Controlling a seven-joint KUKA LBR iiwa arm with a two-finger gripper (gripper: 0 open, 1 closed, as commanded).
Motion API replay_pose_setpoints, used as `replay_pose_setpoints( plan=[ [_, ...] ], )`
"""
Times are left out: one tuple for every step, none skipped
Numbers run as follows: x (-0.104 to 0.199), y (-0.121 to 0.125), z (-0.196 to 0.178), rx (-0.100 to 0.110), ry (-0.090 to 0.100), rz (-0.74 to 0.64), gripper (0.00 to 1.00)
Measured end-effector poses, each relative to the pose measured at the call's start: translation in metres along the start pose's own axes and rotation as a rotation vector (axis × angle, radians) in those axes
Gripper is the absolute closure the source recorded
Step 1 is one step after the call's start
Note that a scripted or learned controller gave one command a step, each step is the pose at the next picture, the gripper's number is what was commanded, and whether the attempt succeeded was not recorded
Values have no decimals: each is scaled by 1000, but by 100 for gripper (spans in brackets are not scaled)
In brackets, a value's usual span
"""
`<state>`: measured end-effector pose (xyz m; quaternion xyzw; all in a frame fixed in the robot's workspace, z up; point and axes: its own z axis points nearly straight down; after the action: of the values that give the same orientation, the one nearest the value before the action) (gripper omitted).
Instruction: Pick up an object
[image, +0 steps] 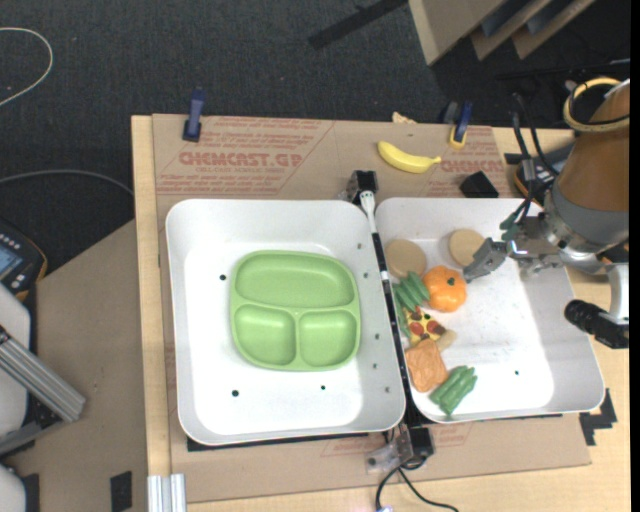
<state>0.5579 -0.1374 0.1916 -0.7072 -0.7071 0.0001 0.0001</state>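
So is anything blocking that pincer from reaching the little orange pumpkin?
Nothing visible does. The pincer hangs just right of the orange pumpkin, with bare white bin floor between them. A tan round piece lies close by, behind that gap, not across it.

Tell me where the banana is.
The banana lies on the brown board outside both bins, just above the right bin's upper left corner, near the blue clamp.

Cardboard-topped bench (260, 160) bears two white bins (200, 300) side by side; banana (407, 157) lies behind right bin (530, 350).
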Motion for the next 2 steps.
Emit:
replay_pose_setpoints(
  plan=[
    [41,51,97,-2,-3,-4,0],
    [39,51,81,-6,-1,1,100]
  ],
)
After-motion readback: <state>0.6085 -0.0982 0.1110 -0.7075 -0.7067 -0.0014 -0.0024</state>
